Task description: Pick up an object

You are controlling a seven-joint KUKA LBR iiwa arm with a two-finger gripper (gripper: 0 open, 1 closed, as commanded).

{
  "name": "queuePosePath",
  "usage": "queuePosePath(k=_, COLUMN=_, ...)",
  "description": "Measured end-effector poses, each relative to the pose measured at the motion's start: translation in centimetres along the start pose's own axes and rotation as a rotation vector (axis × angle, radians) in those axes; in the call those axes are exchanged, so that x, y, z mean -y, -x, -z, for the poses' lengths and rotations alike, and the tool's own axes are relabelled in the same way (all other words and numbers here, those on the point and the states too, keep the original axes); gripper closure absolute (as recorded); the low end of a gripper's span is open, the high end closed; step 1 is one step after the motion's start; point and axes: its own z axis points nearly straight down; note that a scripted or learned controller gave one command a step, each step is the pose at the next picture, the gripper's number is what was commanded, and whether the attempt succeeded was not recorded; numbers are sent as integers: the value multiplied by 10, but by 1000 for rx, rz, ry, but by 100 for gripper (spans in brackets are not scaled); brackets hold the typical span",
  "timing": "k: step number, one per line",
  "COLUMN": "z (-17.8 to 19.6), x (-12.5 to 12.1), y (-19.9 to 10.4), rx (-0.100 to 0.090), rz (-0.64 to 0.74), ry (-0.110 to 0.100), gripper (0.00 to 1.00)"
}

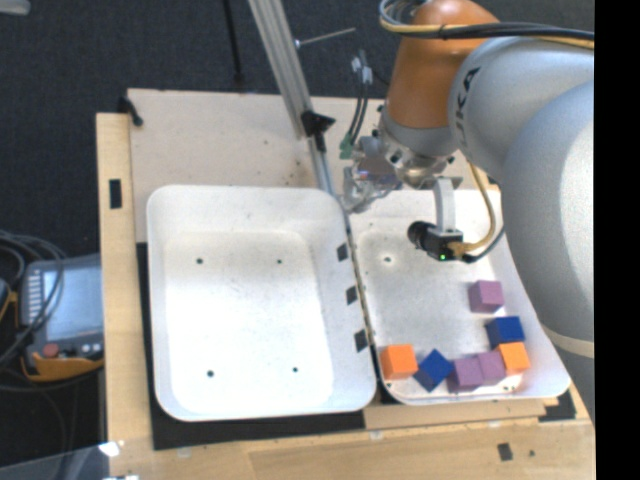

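Carry the gripper point(368, 183) (open or closed cannot be told) from the far left corner of the right bin point(420, 288) to the purple block point(486, 295) by the right edge, then centre above it, descend squarely and close.

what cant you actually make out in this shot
- Claw: blurred against the bin rim in the camera view, so its state is unreadable.
- Right bin: its far right side is covered by the grey arm.
- Purple blocks at the near rim: pressed together, so their count is unclear.
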Motion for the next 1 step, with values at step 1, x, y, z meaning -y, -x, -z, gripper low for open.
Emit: queuePosePath(k=1, z=17, x=-8, y=-53, rx=-1, rz=1, ry=4, gripper=100)
